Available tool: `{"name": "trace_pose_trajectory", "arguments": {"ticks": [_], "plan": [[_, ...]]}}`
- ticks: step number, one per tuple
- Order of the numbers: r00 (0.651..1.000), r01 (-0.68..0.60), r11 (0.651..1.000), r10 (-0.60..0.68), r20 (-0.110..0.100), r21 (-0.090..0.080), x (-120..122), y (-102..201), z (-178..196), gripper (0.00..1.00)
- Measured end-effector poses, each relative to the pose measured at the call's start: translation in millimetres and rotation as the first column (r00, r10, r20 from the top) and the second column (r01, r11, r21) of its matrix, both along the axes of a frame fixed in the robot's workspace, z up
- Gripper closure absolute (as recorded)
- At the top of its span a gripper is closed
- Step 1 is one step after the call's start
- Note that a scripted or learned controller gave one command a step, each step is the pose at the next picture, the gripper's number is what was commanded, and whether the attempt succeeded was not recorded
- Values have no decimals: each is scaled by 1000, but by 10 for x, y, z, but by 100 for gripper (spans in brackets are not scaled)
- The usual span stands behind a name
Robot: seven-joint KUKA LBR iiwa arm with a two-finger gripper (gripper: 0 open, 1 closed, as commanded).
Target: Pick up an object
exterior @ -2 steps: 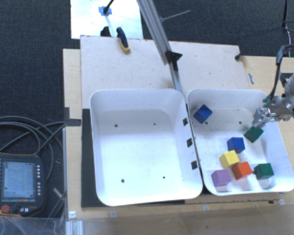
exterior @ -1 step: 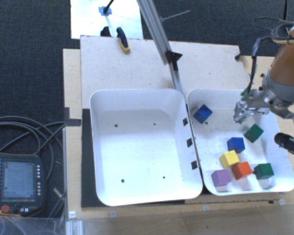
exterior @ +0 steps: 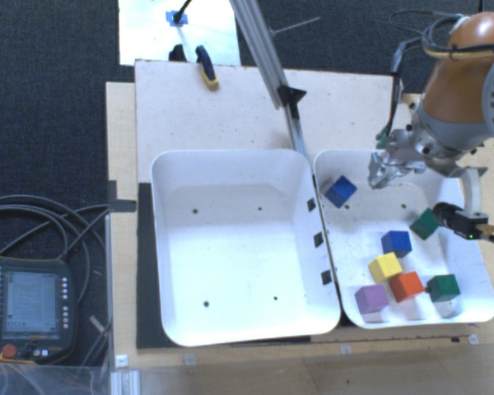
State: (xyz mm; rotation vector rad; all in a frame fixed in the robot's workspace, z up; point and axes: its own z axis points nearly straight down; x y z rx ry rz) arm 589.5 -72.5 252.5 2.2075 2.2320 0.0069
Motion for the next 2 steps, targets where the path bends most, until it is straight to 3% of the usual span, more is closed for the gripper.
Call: {"name": "trace_pose_trajectory", "arguments": {"ticks": [2], "plan": [[1000, -1, 1000, 1, -1, 1, 395, 1146, -121, 100]]}}
